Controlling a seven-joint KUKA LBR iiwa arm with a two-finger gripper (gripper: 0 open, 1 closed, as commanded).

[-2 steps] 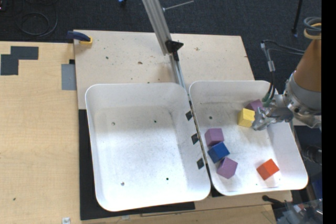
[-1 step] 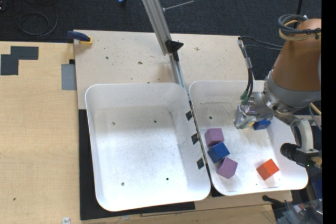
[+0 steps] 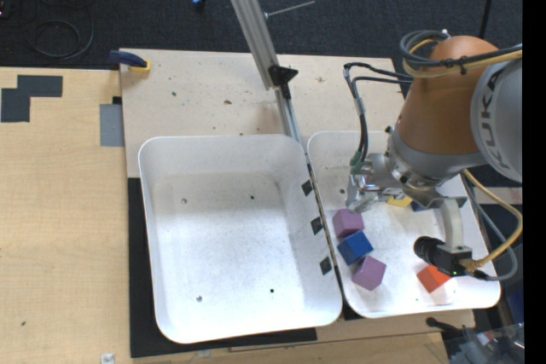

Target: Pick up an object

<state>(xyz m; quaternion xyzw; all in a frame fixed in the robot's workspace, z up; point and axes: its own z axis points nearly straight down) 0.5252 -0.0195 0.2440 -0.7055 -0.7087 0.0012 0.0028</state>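
Your arm [image 3: 465, 111] leans in from the right over the right bin [image 3: 478, 296], orange band showing above the wrist, and the pincer [image 3: 365, 190] hangs low near that bin's left wall. You cannot tell from up here whether it is apart or together, the metal parts blur into one another. Just below it sits a purple block [image 3: 347, 222], close under the tip but not visibly gripped. Touching that one, a blue cube [image 3: 355, 246], and next down a second purple block [image 3: 369, 272], the three running in a slanted row along the bin's left side. Over by the lower right corner you have an orange block [image 3: 432, 278], partly behind a black part of the arm. A yellow piece [image 3: 397, 201] peeks out beneath the wrist. The left bin [image 3: 162, 183] lies beside it on the worktop [image 3: 60, 209]
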